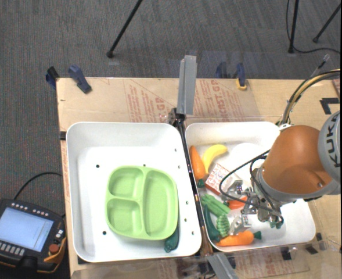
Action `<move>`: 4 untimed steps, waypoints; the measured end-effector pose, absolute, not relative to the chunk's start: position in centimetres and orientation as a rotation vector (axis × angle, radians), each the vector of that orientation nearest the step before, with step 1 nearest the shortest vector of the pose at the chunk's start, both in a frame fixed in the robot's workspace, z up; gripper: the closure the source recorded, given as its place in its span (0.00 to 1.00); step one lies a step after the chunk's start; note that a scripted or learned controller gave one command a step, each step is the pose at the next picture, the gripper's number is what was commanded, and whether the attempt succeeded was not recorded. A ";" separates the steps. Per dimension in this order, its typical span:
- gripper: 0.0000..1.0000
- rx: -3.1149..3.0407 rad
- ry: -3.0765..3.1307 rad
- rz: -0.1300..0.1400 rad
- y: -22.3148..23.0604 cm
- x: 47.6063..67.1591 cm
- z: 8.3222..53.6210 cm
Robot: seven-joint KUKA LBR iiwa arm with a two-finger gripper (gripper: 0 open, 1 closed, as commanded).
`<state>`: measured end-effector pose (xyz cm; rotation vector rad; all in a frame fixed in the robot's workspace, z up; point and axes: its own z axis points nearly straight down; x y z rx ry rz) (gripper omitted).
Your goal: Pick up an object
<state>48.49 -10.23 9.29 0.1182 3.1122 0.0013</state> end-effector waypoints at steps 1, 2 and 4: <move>0.00 -0.117 3.106 -0.002 -20.9 48.7 9.6; 0.00 -0.142 3.131 0.004 -9.0 48.8 9.4; 0.00 -0.240 3.123 0.001 -9.3 49.0 8.9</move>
